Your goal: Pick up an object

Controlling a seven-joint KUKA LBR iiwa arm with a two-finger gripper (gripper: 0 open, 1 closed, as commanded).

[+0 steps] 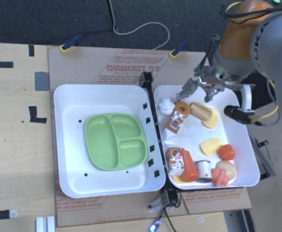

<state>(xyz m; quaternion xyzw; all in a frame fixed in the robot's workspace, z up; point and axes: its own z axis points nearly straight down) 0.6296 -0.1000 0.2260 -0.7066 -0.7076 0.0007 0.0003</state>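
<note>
My gripper [199, 90] hangs over the far part of the right bin [247, 151], open, with nothing between its fingers. Just below it lie a tan bread roll [201, 111] and a yellow piece [210, 121]. To their left sit an orange carton [176, 118] and a small white item [165, 106]. Nearer the front lie a yellow wedge [210, 146], a red tomato-like ball [226, 152], a brown-and-white packet [175, 159], a red bottle [189, 170], a small can [204, 168], a pale round object [226, 168] and a pink-red piece [219, 178].
The left bin [68, 129] holds a green divided plate [116, 141]. A black divider with clips [151, 124] runs between the bins. Both bins rest on a cardboard sheet [126, 66]. A cable [141, 29] loops at the back. The arm's grey and orange body [249, 33] fills the upper right.
</note>
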